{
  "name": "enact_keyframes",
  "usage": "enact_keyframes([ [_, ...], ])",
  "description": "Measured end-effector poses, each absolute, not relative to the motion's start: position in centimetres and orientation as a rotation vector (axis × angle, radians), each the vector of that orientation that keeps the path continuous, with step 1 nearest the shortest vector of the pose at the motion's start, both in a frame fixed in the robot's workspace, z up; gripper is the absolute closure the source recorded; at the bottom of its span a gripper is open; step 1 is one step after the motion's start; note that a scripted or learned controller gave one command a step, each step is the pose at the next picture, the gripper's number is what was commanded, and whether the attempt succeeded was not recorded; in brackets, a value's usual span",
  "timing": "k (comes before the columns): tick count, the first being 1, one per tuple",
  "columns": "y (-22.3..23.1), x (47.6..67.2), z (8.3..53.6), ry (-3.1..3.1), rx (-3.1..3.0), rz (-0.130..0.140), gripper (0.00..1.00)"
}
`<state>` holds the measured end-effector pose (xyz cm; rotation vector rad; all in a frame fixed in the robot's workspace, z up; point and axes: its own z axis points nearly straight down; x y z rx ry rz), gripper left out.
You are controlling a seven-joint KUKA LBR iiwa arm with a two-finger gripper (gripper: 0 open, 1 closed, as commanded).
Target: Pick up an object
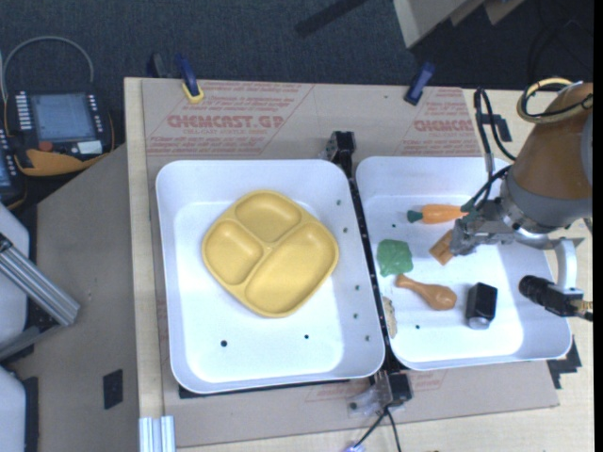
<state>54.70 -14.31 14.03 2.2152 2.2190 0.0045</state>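
Gripper (462,238) hovered low beside the carrot (435,215); its grip, can't tell. Carrot looked light, rigid, slick plastic — best pinched mid-body.

I see dark blue carpet (236,26) around my brown bench (283,111), and a small screen (58,121) nearby.

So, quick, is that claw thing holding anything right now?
Gripper: low in the right bin beside a small brown piece; whether it grips anything cannot be told.

Yellow plate (270,250), orange carrot (437,215)
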Motion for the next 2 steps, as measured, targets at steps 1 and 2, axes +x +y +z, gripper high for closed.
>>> enact_keyframes([
  [1,-14.2,54.9,18.3,2.218,2.216,0.004,1.0],
  [2,-14.2,55.0,20.3,2.219,2.217,0.003,1.0],
])
